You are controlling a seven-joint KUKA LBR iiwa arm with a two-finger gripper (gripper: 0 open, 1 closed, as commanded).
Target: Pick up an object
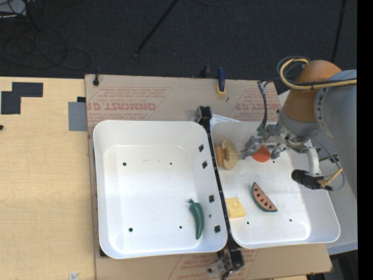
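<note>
A green pepper lies near the front right corner of the left bin. Across the divider, a yellow cheese block sits at the right bin's front left, with a watermelon slice just beside it toward the middle. Farther back, a bread roll rests against the left wall. Beyond it, the gripper hangs low near the bin's back edge, its fingers closed around a small red object. The grasp looks made; the lift is left, and it may yet slip. Only the roll lies near.
</note>
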